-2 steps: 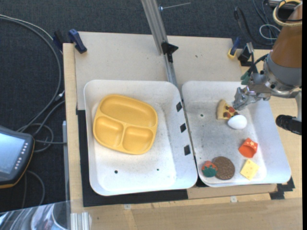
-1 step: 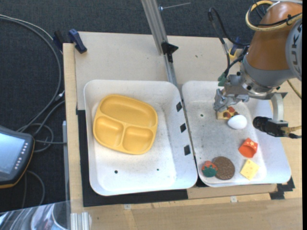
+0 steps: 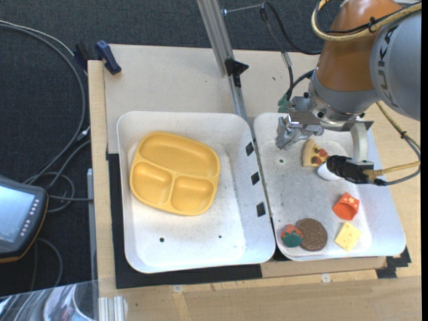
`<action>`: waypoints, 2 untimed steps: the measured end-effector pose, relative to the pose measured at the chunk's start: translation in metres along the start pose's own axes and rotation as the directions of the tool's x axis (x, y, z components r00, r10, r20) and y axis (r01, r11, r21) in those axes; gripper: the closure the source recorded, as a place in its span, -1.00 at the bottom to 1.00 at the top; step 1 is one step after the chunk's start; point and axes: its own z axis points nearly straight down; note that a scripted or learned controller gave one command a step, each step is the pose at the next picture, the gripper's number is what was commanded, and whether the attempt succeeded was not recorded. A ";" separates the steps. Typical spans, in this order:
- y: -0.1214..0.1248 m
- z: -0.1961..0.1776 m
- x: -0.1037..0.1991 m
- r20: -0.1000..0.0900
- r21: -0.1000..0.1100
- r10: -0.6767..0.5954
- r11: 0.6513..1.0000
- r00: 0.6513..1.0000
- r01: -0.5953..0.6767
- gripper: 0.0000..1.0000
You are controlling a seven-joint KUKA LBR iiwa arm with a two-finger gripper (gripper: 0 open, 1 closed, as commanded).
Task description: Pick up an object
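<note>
Two shallow white bins sit side by side on a wooden bench, seen from above at a slant. The left bin [image 3: 194, 246] holds a yellow divided plate [image 3: 175, 172]. The right bin [image 3: 294, 192] holds small toy foods: a pizza slice [image 3: 312, 154] near the far end, an orange-red block [image 3: 346, 206] to the right, and along the near edge a yellow cheese wedge [image 3: 347, 236], a brown round patty [image 3: 311, 234] and a small red and green piece [image 3: 291, 236] (perhaps a strawberry).

The grey arm with its orange band reaches in from the right. Its gripper [image 3: 286, 138] hangs over the far left part of the right bin, just left of the pizza slice. Whether the claw is spread or closed cannot be told from here, and nothing is visibly held in it.

The nearest candidate for picking is the pizza slice. The risk, as I judge it, is that the claw descends beside the slice and closes on bare bin floor, or nudges the slice away. A flat piece lying low also offers little to pinch, so it may slip.
</note>
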 end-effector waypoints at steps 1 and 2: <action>0.003 0.014 0.051 0.000 0.006 0.000 1.000 1.000 0.000 1.00; 0.018 0.027 0.105 0.000 0.002 0.000 1.000 1.000 0.000 1.00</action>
